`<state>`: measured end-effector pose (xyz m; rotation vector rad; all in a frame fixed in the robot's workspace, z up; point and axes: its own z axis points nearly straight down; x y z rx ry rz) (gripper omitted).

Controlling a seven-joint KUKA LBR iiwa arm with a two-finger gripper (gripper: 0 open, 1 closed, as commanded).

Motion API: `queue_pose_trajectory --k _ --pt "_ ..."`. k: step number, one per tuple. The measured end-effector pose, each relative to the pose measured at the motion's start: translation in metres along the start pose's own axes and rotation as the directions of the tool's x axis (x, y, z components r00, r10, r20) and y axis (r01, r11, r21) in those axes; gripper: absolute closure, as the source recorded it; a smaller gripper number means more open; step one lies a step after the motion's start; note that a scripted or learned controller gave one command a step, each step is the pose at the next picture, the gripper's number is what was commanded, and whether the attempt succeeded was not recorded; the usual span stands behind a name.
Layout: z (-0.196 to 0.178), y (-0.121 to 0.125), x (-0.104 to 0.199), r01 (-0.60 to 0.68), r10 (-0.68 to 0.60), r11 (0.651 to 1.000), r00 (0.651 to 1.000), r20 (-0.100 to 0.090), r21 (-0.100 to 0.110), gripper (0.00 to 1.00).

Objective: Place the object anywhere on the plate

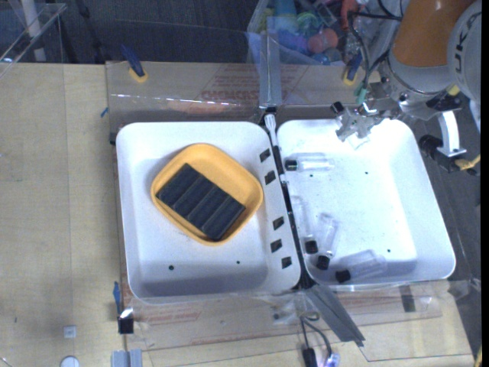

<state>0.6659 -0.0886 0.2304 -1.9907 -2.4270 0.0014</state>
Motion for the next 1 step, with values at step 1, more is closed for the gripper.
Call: queue_pose_trajectory --k 1 --pt "0.0104 0.0118 0.0541 0.259 -0.259 0.966 0.966 0.001 -0.001 1.0"
